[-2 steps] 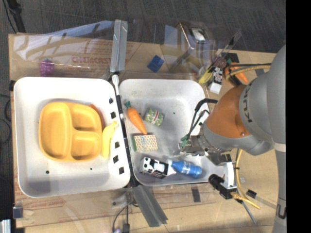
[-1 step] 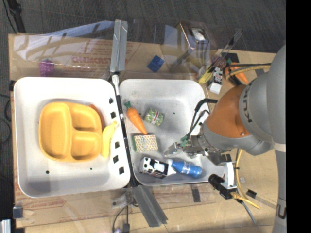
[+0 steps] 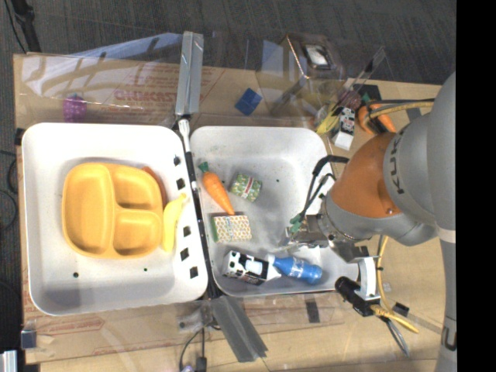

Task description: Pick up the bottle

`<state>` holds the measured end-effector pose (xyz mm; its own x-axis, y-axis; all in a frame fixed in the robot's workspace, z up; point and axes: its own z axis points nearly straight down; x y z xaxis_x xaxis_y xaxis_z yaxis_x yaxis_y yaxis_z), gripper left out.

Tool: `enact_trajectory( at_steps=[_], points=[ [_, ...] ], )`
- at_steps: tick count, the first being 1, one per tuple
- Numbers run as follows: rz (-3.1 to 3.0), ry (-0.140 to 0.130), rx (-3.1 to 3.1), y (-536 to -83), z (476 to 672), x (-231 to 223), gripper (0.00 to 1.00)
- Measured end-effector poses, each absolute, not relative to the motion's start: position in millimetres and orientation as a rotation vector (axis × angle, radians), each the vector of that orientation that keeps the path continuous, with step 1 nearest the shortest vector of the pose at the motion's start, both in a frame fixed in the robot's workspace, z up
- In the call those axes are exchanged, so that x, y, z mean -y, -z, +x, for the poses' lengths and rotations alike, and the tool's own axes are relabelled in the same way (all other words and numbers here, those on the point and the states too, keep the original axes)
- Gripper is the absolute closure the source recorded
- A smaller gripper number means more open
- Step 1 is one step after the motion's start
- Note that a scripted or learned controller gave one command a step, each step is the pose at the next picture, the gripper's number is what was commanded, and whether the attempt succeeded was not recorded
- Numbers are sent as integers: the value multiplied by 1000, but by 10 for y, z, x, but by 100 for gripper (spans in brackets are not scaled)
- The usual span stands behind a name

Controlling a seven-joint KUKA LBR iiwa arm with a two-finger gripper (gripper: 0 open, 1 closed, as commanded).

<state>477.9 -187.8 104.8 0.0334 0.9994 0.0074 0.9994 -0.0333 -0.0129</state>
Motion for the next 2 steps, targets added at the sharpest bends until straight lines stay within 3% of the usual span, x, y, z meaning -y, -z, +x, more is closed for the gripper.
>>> enact_trajectory(
  at_steps=[1,2],
  points=[
    [-2247,-6,2175,-1048,4779,1878,0],
    [-2240,-9,2175,-1116,4783,1878,100]
  ],
)
